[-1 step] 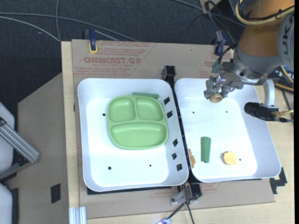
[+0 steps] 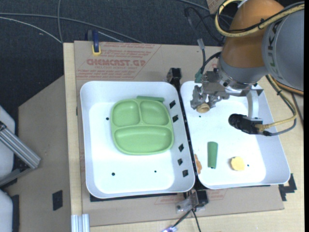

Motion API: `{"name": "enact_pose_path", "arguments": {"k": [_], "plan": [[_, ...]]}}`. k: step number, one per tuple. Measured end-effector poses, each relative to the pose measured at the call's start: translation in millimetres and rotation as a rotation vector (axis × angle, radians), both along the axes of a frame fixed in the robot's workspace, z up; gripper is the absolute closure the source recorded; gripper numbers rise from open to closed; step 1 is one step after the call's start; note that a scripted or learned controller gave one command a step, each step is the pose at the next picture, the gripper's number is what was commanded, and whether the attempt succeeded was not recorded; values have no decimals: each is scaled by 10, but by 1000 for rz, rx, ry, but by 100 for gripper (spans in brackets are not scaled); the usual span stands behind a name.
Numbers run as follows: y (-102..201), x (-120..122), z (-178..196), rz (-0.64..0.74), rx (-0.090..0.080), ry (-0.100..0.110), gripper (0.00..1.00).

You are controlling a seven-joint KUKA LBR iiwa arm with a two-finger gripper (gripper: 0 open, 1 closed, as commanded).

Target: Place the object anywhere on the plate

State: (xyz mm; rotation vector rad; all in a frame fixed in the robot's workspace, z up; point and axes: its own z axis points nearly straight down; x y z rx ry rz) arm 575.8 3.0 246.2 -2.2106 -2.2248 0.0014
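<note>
A green three-compartment plate (image 2: 142,126) lies in the left bin (image 2: 96,168). In the right bin (image 2: 265,153) a green cylinder-like piece (image 2: 212,154) lies near the front, with a small yellow round piece (image 2: 237,164) just to its right. My gripper (image 2: 203,105) hangs over the right bin's back left part, close to the divider. A small tan thing (image 2: 203,108) shows at its tip; whether it is held is unclear.
A black clamp (image 2: 174,74) sits at the back between the bins, and black clips (image 2: 182,149) line the divider. A black cable piece (image 2: 244,122) with a yellow lead hangs over the right bin. The bins rest on a cardboard sheet (image 2: 120,57).
</note>
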Motion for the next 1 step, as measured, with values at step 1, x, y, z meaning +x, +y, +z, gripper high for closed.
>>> {"name": "enact_pose_path", "arguments": {"k": [1], "plan": [[555,-95,47,0,0,-2,100]]}}
